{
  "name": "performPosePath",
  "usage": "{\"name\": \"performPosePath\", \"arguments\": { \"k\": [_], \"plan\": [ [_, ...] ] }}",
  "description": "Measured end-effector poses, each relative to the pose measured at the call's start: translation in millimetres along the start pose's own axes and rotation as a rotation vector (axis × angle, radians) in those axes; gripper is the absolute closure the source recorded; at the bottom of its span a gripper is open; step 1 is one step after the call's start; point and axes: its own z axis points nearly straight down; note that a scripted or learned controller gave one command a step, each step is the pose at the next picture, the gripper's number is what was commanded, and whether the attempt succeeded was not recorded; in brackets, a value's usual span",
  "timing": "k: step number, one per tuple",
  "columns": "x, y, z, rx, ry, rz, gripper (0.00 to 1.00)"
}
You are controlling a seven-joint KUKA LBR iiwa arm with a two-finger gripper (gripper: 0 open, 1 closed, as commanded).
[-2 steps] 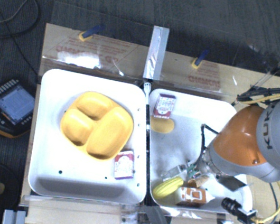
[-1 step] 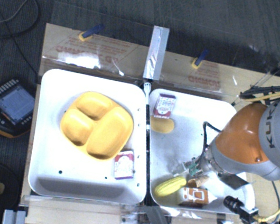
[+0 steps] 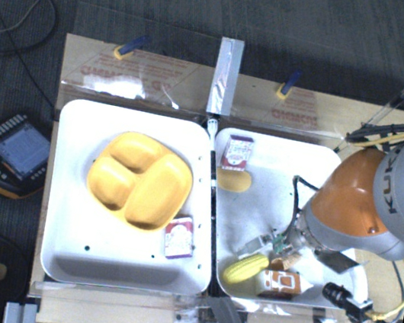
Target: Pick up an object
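Observation:
My gripper (image 3: 273,248) reaches down into the right bin (image 3: 255,213) from the right, under the orange wrist band. Its tip sits just above a yellow corn-shaped toy (image 3: 244,268) lying near the bin's front edge, and beside a small brown carton (image 3: 279,284) to the right of that toy. The arm's body hides much of the fingers. At the back of the same bin stand a small red-and-white carton (image 3: 237,153) and a tan round piece (image 3: 235,180).
The left bin (image 3: 64,241) holds a large yellow lumpy toy (image 3: 139,180) and a small red-and-white carton (image 3: 179,237) at its front right corner. A handheld pendant (image 3: 7,153) lies on the floor at left. Cables run along the bench's right side.

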Motion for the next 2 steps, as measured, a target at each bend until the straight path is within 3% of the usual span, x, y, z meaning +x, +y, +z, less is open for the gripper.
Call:
{"name": "performPosePath", "arguments": {
  "k": [1, 2],
  "plan": [
    [-2.2, -3.6, 10.1, 0.004, 0.002, 0.136, 0.00],
    [-2.8, -2.1, 0.4, 0.001, 0.001, 0.137, 1.00]
  ]
}}
